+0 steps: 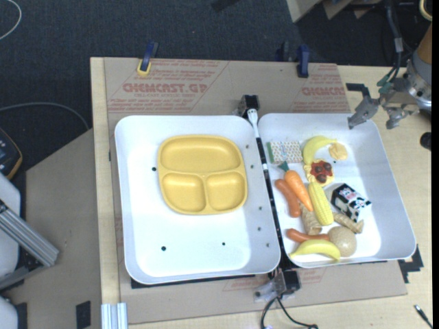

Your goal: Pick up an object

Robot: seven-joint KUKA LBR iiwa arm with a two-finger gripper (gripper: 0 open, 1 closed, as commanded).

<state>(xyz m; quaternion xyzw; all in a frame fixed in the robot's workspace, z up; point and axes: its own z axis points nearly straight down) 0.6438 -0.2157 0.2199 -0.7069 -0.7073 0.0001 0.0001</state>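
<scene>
My gripper hovers at the far right corner of the right bin, fingers spread open with nothing between them. Below it, toy food lies in a pile in that bin: a yellow banana, a red berry piece, two orange carrots, a corn cob, a black and white toy, a second banana and a beige ball. A checked white piece lies at the pile's far left.
The left bin holds a yellow three-compartment plate. A black divider runs between the bins. Clamps grip the far edge of the cardboard-covered bench.
</scene>
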